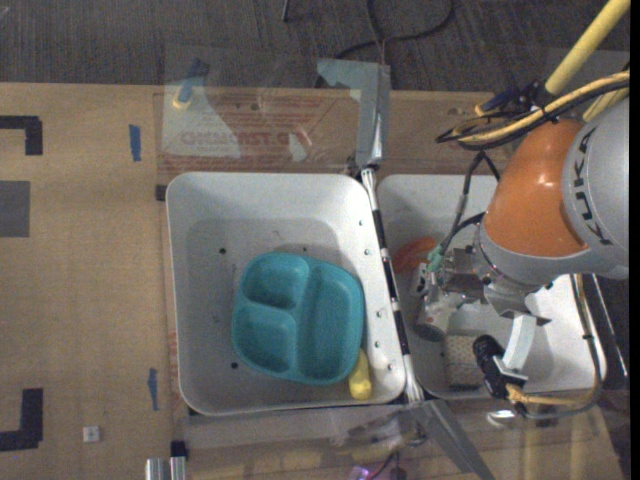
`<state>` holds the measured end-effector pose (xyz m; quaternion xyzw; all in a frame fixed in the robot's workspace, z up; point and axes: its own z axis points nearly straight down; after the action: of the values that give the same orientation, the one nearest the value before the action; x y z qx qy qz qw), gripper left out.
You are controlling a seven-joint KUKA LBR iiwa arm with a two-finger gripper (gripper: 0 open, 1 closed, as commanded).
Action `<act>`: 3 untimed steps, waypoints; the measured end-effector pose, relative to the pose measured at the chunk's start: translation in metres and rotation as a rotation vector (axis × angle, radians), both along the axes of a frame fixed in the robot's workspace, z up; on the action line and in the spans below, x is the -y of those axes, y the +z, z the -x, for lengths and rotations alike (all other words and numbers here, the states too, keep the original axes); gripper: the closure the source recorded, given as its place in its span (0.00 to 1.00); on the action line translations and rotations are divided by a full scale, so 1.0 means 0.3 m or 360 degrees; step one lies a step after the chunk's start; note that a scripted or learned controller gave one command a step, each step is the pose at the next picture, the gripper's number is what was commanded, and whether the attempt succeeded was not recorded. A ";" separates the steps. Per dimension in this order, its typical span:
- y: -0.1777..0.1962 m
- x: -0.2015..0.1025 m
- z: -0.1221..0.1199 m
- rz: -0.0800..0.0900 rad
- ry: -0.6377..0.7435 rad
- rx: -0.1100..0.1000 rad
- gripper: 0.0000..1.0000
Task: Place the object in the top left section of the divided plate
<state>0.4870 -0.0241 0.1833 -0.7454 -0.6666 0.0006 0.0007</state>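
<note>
A teal divided plate [298, 316] with three sections lies in the left bin [200, 218], turned slightly. A small yellow object [360, 376] rests against the plate's lower right rim. My gripper [432, 313] hangs low in the right bin [560, 368], near its left wall. Just above it, an orange object [411, 254] lies partly hidden by the wrist. A tan, sponge-like block [461, 360] sits on the bin floor just below and to the right of the gripper. Whether the gripper holds anything is hidden by the arm.
A metal divider [385, 278] separates the two bins. The arm's orange band [535, 203] and cables [520, 108] cover the upper right bin. A clear plastic sheet [260, 118] lies behind the left bin on the cardboard bench.
</note>
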 end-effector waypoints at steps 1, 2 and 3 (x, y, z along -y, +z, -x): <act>0.000 -0.101 0.025 -0.0001 0.0113 -0.0002 1.00; 0.029 -0.095 0.023 -0.0001 0.0106 -0.0004 1.00; 0.148 -0.354 0.011 0.0001 0.0548 0.0003 1.00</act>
<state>0.4836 0.0820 0.2278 -0.6201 -0.7845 0.0001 -0.0002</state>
